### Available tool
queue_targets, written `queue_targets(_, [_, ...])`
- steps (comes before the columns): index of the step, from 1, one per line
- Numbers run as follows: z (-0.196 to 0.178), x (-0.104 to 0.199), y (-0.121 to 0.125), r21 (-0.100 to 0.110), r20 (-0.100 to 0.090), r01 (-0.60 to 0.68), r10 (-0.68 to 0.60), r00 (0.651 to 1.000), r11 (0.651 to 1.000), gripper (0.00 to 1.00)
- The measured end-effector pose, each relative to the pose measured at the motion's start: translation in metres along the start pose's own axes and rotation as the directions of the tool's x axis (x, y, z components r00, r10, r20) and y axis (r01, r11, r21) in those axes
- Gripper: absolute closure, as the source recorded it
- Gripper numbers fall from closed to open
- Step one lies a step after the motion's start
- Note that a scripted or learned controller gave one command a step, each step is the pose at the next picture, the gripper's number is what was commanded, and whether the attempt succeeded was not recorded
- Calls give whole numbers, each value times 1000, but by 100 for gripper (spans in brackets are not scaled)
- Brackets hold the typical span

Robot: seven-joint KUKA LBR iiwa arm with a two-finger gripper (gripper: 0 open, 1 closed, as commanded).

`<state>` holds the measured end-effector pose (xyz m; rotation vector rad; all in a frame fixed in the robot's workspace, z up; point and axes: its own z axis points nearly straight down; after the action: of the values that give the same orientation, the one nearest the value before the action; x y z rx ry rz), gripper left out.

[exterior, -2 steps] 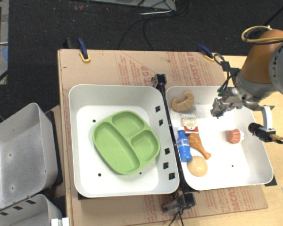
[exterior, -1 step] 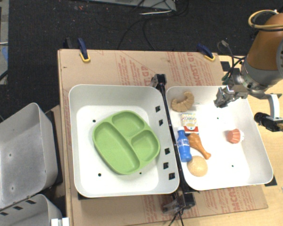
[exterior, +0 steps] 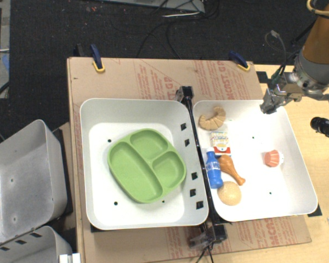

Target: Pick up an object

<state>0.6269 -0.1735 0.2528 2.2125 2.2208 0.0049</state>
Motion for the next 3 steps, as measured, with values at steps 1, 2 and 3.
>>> queue_targets(1, [-2, 56, -26, 9, -3, 2, -2, 1000, 1000, 100])
queue_targets(2, [12, 104, -51, 10, -4, 2, -2, 1000, 1000, 100])
queue_targets(3, [4, 158, -73, 9, -5, 4, -4, 1000, 1000, 100])
